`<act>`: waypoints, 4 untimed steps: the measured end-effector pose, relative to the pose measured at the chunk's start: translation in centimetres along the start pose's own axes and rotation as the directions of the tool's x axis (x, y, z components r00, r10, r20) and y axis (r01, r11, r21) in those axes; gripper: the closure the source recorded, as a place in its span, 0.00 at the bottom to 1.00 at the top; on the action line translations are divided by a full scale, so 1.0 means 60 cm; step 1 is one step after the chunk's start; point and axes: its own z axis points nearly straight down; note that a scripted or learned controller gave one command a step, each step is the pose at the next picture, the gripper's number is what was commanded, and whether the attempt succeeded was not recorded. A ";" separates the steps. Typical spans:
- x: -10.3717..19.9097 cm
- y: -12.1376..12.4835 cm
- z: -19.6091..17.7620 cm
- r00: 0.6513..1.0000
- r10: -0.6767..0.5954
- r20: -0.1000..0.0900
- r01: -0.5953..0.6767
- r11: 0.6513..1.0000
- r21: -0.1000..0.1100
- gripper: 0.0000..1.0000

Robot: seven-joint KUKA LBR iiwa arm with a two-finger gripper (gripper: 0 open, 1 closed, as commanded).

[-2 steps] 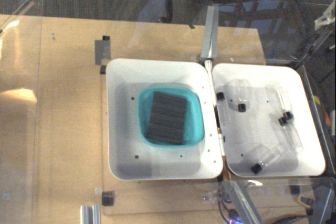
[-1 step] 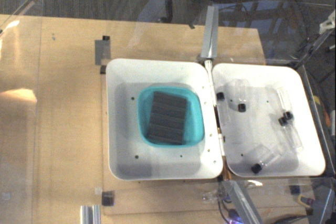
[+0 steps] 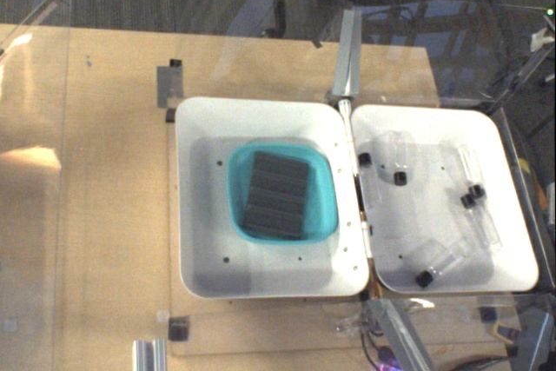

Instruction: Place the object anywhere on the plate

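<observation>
The dark ribbed block [image 3: 277, 195] lies on the teal plate [image 3: 324, 202], in the left bin [image 3: 195, 187]. Right of the plate, the right bin [image 3: 512, 213] holds clear tubes with black caps [image 3: 470, 197]. No writing can be read.

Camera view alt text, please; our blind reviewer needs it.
A dark ridged block lies on a teal plate in the left white bin. The right white bin holds several clear tubes with black caps.
</observation>
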 end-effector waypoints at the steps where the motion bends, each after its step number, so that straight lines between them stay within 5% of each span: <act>1: 0.035 0.016 0.001 0.995 0.098 0.000 -0.098 0.995 -0.001 0.00; 3: 0.047 0.021 0.000 0.969 0.247 -0.003 -0.247 0.969 0.002 0.00; 4: -0.049 -0.025 0.000 0.967 0.254 0.000 -0.254 0.967 0.002 0.00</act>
